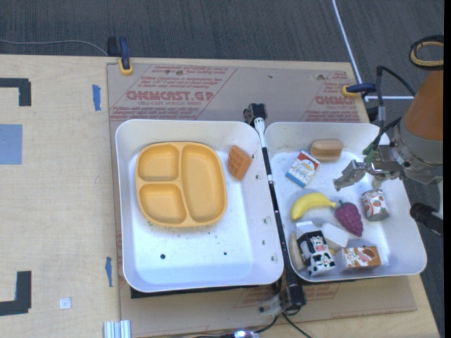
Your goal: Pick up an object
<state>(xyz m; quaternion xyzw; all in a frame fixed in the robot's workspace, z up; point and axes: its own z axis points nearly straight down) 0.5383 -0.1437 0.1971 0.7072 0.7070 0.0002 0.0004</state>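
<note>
The gripper [350, 177] hangs over the right bin [416, 259], its grey fingers splayed open with nothing between them, pointing down and left toward the bare white floor between the small blue-and-white carton [303, 168] and the banana [312, 204]. No target is fixed by the task; the nearest candidates are that banana, the purple grape bunch [349, 217] touching its right end, and the small red-and-white can [375, 204] just beside the fingers on the right. The main risk is crowding — banana and grapes lie against each other, so a closing pinch could catch both, or nudge one away and shut on air. The banana's curved, smooth body could also roll or slip out of a two-finger hold if gripped off-centre. A descent as the fingers now stand would, I judge, land on bare floor between things rather than on any one of them. Lower in the bin, the black-and-white cow toy [316, 251] and the orange juice carton [361, 257] sit packed close with a white block between them, leaving little room for fingers. The tan bread roll [326, 148] near the far wall stands apart and looks easier to reach. The left bin [130, 210] holds a yellow divided plate [181, 184] and a waffle [239, 163] — both well apart from the gripper.
</note>
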